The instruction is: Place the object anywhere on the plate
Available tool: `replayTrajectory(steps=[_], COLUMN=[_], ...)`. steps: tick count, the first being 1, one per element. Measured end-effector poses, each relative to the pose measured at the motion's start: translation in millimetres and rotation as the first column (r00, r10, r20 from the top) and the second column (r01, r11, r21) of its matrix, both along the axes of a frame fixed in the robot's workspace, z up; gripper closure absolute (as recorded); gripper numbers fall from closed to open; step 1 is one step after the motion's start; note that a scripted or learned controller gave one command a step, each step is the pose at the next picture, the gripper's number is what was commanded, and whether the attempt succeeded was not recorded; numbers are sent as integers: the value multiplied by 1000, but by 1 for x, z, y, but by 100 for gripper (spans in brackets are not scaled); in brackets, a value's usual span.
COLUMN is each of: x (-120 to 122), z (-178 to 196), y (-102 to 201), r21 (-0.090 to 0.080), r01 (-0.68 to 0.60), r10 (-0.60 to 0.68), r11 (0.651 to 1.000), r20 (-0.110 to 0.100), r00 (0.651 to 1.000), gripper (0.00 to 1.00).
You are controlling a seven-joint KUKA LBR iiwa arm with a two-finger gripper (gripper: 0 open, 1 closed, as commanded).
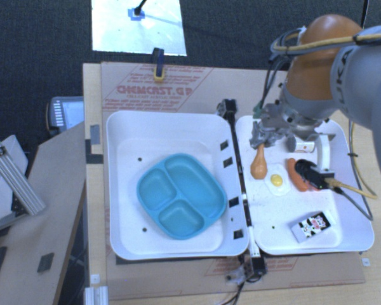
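A blue plate with three compartments lies in the left bin. In the right bin a tan drumstick lies near the divider, thin end pointing up. My gripper hangs right over that thin end, touching or nearly touching it. The wrist hides how the jaws stand. Just right of the drumstick sits a fried egg with a yellow yolk.
An orange sausage lies right of the egg. A small white carton with black print rests near the right bin's front. A black-clipped divider separates the two bins. The arm covers the right bin's far corner.
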State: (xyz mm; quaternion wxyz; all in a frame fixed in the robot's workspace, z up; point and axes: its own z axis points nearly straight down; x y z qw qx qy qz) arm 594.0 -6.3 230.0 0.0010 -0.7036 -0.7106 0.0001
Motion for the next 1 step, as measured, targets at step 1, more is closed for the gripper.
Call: replayTrajectory(steps=[1], x=[19], z=[-10], y=[60], r21=[0], r01=[-1], r10=[1], r11=[1000], r20=[0], r00=[1000], gripper=[100])
